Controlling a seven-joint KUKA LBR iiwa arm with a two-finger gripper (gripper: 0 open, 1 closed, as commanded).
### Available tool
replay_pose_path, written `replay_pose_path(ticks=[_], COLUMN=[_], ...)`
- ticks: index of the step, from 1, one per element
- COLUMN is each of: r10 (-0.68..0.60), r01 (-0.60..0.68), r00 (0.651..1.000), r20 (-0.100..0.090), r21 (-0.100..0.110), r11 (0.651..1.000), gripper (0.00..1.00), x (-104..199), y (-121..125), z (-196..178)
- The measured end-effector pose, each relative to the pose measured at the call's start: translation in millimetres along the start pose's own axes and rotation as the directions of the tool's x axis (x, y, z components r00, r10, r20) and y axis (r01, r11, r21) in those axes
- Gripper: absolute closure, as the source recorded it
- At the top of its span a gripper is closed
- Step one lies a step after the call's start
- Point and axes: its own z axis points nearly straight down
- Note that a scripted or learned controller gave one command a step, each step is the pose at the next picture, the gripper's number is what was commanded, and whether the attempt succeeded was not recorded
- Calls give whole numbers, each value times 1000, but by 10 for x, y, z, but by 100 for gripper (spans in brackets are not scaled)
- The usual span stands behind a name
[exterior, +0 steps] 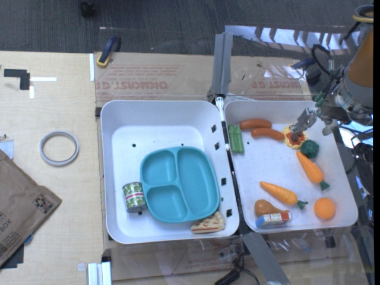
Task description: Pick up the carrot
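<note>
Approach step, nothing grasped. My gripper (306, 121) hangs at the right bin's (249, 159) two o'clock, over the pizza slice (294, 138); fingers look slightly parted and bare. Two carrots lie here: one (310, 167) at four o'clock from me, another (280, 193) at six. Next I must shift to one and descend. Bench (47, 100) is pale wood; dark carpet (178, 5) lies beyond.
</note>
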Motion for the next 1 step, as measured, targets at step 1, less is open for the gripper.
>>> replay_pose_path(ticks=[1], r10=[28], r01=[-28], r00=[1000], r20=[-9], r21=[5], r11=[1000], gripper=[0], x=[-381], y=[-224], z=[1023])
